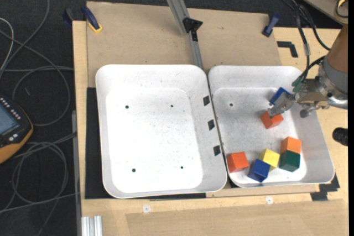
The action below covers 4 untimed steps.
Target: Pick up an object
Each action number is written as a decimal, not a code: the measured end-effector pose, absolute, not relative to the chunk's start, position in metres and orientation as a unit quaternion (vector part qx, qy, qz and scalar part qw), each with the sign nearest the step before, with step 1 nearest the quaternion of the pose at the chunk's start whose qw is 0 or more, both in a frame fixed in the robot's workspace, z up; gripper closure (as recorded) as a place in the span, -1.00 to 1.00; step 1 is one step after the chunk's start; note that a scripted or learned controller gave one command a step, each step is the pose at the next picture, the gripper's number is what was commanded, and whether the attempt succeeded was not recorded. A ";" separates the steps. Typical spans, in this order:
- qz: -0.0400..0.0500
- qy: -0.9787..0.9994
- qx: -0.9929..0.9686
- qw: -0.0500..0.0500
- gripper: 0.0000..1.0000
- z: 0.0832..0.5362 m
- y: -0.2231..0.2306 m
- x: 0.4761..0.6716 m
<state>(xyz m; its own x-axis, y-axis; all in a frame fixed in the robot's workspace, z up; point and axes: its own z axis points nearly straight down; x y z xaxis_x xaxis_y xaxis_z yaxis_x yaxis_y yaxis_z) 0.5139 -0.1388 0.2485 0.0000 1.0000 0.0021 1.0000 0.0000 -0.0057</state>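
From the fixed camera above the bench, the gripper (280, 103) reaches in from the right over the right bin (243, 79), its fingers pointing down toward a red-orange block (271, 119) that lies alone on the bin floor, well apart from the cluster at the near edge. That cluster holds an orange cube (238, 161), a blue cube (258, 170), a yellow cube (270, 157), a green cube (289, 161) and a second orange cube (291, 145) touching the green one. The left bin (110, 85) sits beside it across the shared rim. The fingertips appear to sit at or just over the top of the red-orange block, but at this size I cannot tell whether the jaws are spread, closed or clamped on it, nor whether the block is between them or merely below. Judging the step as the approach and grasp on that lone block, it would go best with the fingers straddling two flat opposite faces, lowered far enough to catch the sides rather than the top corners, then closed squarely; an off-centre squeeze would likely twist or flick the block away
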 end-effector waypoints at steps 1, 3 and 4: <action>0.001 -0.707 -0.707 0.003 -1.00 0.203 -0.140 0.506; -0.001 -0.707 -0.707 -0.001 1.00 0.169 -0.132 0.505; -0.002 -0.708 -0.706 -0.003 1.00 0.228 -0.130 0.498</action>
<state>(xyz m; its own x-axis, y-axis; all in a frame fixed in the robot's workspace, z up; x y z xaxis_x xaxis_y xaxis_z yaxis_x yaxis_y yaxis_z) 0.4982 -0.1298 0.2285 -0.0017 1.0000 -0.0017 1.0000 0.0018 0.0079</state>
